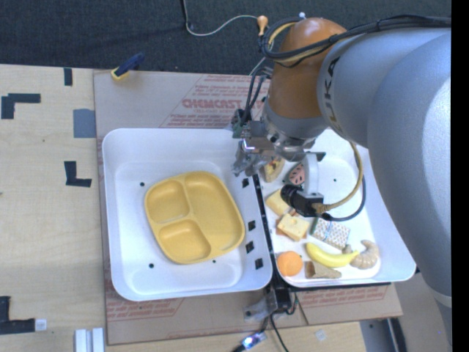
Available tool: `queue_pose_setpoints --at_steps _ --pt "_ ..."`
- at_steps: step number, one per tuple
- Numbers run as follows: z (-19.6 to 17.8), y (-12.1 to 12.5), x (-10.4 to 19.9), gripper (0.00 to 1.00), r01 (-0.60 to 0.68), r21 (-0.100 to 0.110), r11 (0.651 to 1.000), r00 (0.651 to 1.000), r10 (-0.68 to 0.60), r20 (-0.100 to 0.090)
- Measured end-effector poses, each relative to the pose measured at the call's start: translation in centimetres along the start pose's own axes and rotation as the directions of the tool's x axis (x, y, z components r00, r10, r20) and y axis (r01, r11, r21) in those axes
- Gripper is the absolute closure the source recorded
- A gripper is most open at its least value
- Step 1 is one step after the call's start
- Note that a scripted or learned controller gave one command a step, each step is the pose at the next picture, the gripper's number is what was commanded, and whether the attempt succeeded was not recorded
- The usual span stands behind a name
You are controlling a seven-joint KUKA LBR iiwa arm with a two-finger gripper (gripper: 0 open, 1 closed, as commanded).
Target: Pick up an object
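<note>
My gripper (272,164) reaches down into the far left part of the right bin (388,259), under the orange band of the arm. It hangs right over small food pieces: a tan round piece (274,170) and a red-and-white piece (297,174). Nearer the front lie pale cheese-like blocks (291,226), a speckled white square (331,233), a banana (327,255), an orange ball (290,264), a brown cracker (321,271) and a tan croissant-like piece (368,254). The arm's wrist hides the fingertips.
The left bin (121,196) holds a yellow three-compartment tray (193,215). A black cable loops over the right bin near the cheese blocks. The divider between the bins runs just left of my gripper. A yellow-and-blue clip (127,66) lies beyond the bins.
</note>
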State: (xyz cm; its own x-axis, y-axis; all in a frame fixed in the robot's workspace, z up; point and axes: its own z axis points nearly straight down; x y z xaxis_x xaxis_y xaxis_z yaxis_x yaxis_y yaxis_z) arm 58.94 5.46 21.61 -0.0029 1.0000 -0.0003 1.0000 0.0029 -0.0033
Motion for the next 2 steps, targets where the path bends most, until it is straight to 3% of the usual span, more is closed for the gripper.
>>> queue_pose_setpoints --at_steps 1,2 --pt "-0.8 1.1 -1.0 1.00 -0.001 -0.002 1.000 1.000 0.001 0.000" --pt "-1.6 -0.2 0.0 1.00 0.000 0.000 1.000 1.000 0.000 -0.002"
